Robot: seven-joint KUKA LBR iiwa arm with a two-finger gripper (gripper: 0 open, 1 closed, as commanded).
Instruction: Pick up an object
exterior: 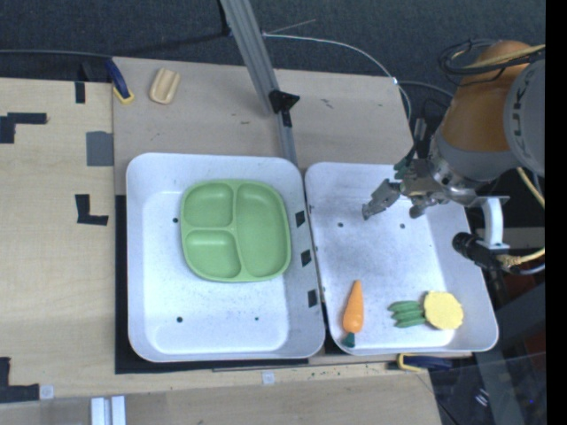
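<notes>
From the camera view, two shallow white bins sit side by side on the tabletop (213, 96). The left bin (151, 326) carries a green divided plate (236, 229), lying flat with its three compartments bare. The right bin (381, 264) holds three small things along its near edge: a toy carrot (354, 305), standing roughly lengthwise near the wall between the bins, a green pea pod (407, 312) further right, and a yellow round toy (443, 310) touching the pea pod's right end.

The arm comes in from the right, its orange band above the wrist, and the end effector (394, 199) hangs over the far part of the right bin, well apart from all three toys. Its two fingers look spread, one pointing left toward the bin's middle and the other down beside it, with nothing between them.

On the bare tabletop beyond the bins lie a small tan block (164, 86) and a blue and yellow clip (119, 81); a grey metal pole (252, 42) slants across the far edge.

As for progress, nothing is picked up yet. No object is lifted or gripped, and every candidate rests on the bin floor. What is left, by my reading, is the whole grasp: travel toward the near edge, descend over one toy, pinch, and lift.
</notes>
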